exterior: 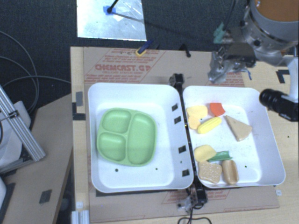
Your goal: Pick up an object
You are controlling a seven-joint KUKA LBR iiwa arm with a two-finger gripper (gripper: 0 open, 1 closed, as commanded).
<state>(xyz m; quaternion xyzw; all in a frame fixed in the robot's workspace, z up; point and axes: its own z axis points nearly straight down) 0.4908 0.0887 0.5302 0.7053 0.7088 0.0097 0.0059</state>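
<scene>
While the claw [223, 71] hangs above the far edge of the right bin [266, 139], we cannot tell whether it is apart or together; nothing is seen clamped in it. Nearest below the claw we find an orange-red piece [216, 109], with a pale yellow heart shape [196, 112] to its left and a yellow corn cob [210, 124] just beyond. Right of these lies a tan wedge [238, 128]. Farther from the claw we note a yellow slice [204, 152], a green pod [218, 156], a cracker [210, 172] and a bread roll [230, 170]. Well left of the claw, the left bin [163, 106] carries a green divided plate [126, 136].
</scene>
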